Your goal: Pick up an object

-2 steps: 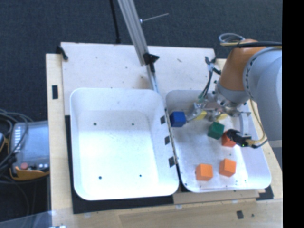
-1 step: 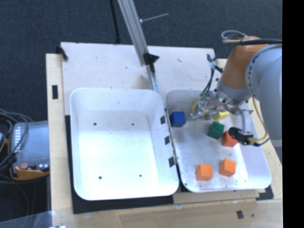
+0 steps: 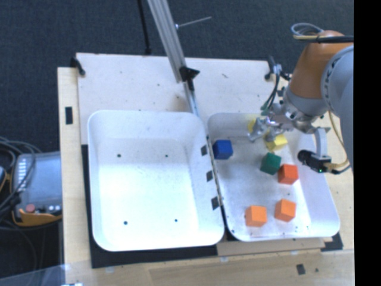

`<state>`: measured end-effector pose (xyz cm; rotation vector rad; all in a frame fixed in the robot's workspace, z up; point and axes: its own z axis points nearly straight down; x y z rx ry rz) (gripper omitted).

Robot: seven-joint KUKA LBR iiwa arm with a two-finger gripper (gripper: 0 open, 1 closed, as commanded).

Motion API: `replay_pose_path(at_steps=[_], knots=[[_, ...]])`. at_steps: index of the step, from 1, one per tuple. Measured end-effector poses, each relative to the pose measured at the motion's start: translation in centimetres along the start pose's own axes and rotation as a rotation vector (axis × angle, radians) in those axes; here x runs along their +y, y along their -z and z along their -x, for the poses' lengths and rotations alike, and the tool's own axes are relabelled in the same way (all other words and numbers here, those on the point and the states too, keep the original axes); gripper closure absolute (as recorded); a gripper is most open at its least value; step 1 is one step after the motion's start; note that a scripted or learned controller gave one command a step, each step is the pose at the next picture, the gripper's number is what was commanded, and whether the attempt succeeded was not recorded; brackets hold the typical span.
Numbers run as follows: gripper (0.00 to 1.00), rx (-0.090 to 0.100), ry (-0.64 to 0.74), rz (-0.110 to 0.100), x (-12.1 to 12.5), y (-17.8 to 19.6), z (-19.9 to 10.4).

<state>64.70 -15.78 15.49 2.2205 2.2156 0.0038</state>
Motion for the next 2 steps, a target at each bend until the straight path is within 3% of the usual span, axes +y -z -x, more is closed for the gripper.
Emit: replay_pose_path(at_steps=[2], knots=[[1.0,-0.001,0.0,0.002,0.6,10.2,1.7]])
